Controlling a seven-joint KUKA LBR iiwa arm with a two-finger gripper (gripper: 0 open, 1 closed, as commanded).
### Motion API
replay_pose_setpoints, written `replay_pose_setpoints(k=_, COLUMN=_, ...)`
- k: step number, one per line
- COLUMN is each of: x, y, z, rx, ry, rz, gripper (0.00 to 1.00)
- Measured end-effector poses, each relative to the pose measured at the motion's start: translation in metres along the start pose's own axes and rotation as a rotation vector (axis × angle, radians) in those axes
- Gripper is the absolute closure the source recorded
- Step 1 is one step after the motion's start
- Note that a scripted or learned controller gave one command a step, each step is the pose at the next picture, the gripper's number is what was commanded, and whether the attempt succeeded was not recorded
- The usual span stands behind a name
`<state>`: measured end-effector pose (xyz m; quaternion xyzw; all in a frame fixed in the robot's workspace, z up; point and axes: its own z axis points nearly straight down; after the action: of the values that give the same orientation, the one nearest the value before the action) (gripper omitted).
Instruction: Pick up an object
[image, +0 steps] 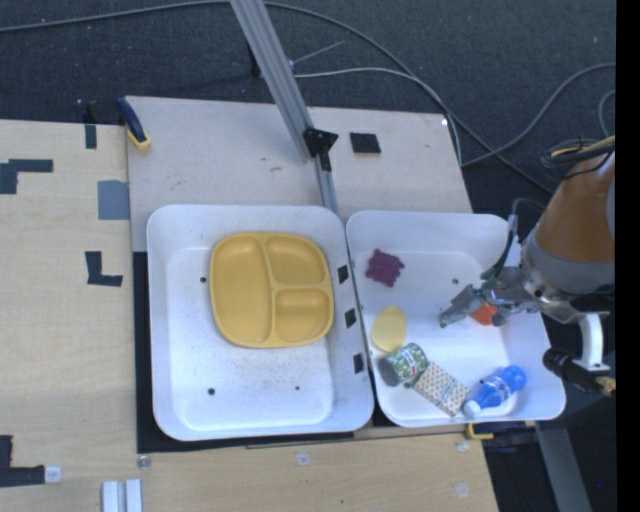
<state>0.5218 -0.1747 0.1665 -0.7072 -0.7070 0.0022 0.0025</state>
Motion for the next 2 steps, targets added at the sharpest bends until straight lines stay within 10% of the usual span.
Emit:
replay_pose_setpoints(k=1, x=-0.006, y=-0.005, z=0.061, rx=0.0, ry=0.001, rz=0.0, gripper=0.0)
replay_pose_setpoints(k=2, x=-0.006, y=-0.004, z=0.048, rx=-0.003, ry=0.0, rz=-0.002, gripper=1.0)
